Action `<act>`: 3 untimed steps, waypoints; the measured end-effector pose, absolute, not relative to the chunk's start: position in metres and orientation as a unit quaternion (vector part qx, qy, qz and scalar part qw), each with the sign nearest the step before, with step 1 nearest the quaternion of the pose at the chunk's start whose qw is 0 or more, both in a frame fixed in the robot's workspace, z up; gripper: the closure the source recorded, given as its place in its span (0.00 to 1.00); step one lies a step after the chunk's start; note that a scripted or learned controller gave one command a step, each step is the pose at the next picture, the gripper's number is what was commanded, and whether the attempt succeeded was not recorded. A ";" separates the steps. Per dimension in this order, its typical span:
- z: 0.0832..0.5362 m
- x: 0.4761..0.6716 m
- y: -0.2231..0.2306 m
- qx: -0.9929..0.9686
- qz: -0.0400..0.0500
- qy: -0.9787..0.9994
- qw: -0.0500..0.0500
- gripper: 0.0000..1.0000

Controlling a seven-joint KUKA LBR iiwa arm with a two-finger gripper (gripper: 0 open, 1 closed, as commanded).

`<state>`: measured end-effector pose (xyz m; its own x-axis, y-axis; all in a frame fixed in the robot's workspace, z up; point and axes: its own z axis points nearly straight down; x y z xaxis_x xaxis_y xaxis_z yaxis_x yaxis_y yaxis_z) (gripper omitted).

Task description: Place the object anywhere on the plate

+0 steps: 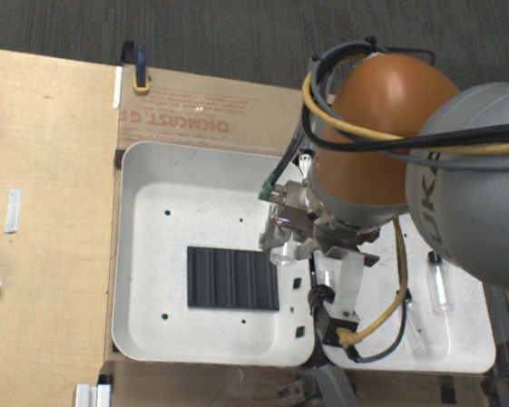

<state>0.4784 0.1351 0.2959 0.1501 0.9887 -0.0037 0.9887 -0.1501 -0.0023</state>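
Note:
A dark ribbed rectangular plate (232,279) lies flat in the left white bin (151,232), toward its front right. My gripper (281,245) hangs below the orange wrist, just over the plate's far right corner and near the wall between the two bins. The bulk of the arm hides most of it, and I cannot make out anything held in it. A clear, tube-like object (437,288) lies in the right bin (466,350), to the right of the arm.
The grey and orange arm (398,141) covers much of the right bin, with yellow and black cables looping around it. A brown cardboard sheet (192,113) lies behind the left bin. Small items rest on the wooden bench (34,219) at the left.

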 end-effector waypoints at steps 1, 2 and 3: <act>0.297 0.478 0.156 0.729 -0.002 0.685 0.000 1.00; 0.293 0.497 0.131 0.718 -0.002 0.696 0.000 1.00; 0.323 0.484 0.167 0.746 -0.002 0.666 0.000 1.00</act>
